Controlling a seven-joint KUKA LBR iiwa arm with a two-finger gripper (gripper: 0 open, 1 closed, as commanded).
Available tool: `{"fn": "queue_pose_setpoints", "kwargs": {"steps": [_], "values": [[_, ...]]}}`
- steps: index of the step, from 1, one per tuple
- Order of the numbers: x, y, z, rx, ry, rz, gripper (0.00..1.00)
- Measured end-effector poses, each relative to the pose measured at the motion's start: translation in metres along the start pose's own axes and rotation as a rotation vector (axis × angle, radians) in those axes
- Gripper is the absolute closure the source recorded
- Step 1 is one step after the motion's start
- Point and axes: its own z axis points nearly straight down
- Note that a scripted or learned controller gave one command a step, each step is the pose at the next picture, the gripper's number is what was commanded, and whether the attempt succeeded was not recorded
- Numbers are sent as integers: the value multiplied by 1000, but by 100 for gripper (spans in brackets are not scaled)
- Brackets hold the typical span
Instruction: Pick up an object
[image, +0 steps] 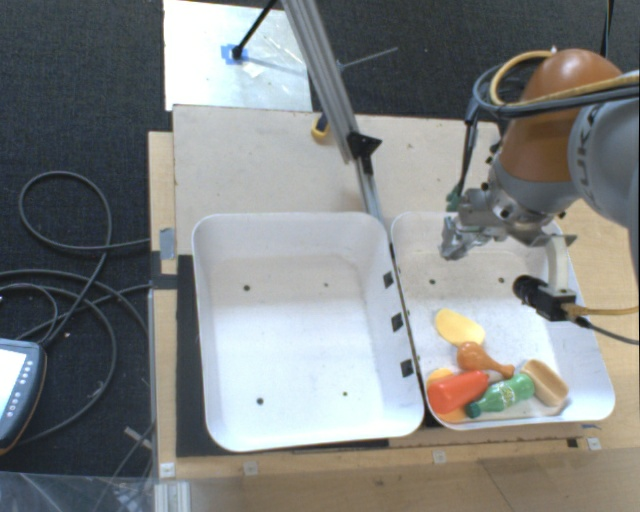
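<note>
Camera view. Left shallow white plastic bin (215, 240): bare floor. Right shallow white plastic bin (600, 385): yellow oval piece (459, 326), brown drumstick-shaped toy (482, 357), red-orange carrot-like toy (458, 386), green bottle (503, 395), tan bread-like piece (548, 382), clustered at its near end. My arm reaches in from the right; my pincer (455, 243) hangs above that bin's far end, well apart from the cluster. Finger state: cannot tell.

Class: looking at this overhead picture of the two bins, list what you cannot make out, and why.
- Gripper: fingers too small and blurred in the camera view to judge.
- Orange toy: mostly covered by the carrot.
- Arm: cut off by the right edge.
- Screen: cut off by the left edge.
</note>
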Motion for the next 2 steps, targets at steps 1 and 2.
{"fn": "queue_pose_setpoints", "kwargs": {"steps": [1,2], "values": [[49,14,-8,-1,1,-1,100],[100,43,-14,-2,1,-1,100]]}}
